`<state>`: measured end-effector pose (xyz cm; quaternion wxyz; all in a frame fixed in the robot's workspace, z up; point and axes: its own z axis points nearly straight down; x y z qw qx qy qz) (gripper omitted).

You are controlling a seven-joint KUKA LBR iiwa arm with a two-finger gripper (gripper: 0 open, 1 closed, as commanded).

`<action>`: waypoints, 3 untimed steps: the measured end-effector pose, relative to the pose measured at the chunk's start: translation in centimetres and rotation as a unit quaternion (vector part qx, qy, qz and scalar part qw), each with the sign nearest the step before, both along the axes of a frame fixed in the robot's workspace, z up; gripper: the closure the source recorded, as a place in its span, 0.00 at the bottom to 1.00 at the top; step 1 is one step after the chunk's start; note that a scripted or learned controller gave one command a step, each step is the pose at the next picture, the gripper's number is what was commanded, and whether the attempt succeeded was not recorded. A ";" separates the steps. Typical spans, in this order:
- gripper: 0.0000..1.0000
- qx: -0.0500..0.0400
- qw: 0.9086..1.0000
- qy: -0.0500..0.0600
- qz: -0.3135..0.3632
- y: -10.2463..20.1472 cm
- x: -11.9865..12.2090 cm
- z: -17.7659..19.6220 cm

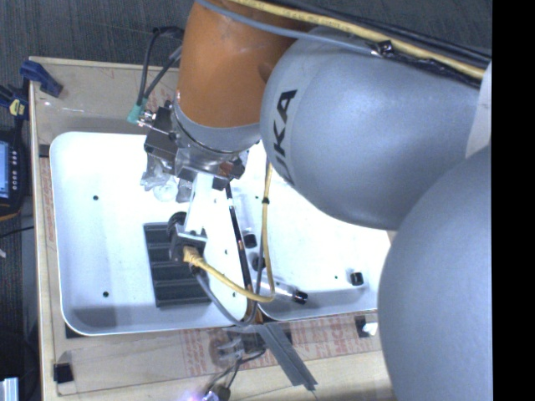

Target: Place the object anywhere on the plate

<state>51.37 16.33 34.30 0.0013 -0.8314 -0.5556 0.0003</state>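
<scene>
Dark grey carpet [84,15] in the bg, wooden bench [125,353] on it w/ two white bins side by side.

Arm [376,132] was by far the biggest thing. Its grey shell sat at view right and covered most of the frame, w/ the orange band [221,57] above the wrist at top centre.

View-left bin [92,249] was mostly exposed: white floor w/ a couple of small dark dots [96,197] on it. View-right bin [330,253] was largely under the arm, so just a strip of floor and the near rim were seen.

Gripper [167,164] hung over the upper part of the view-left bin, close to its far wall. Opening: couldn't tell, since wrist hw blocked it and the tip was a pale blur. Pale glassy lump [157,180] sat right at the tip. Couldn't tell if it was the obj or part of the gripper, so obj position was not confirmable, and same for the plate.

Smaller stuff:
- Black device w/ lit screen [8,170] was off the bench at the view-left edge.
- Grey metal bar [284,359] lay aslant at the bench front.
- Blue clamp [39,77] was on the bench's far-left corner.
- Green connector [136,115] w/ dark cables was just beyond the view-left bin's far rim, near the gripper.
- Small dark item [355,278] was on the view-right bin floor, near its front rim.
</scene>
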 end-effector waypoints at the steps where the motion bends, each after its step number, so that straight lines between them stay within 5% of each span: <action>1: 1.00 -0.003 0.990 0.003 -0.144 -3.1 -3.9 -13.8; 2: 1.00 -0.001 0.884 0.001 -0.467 2.4 3.0 -25.1; 3: 1.00 -0.001 0.889 -0.001 -0.458 -1.5 8.9 -8.5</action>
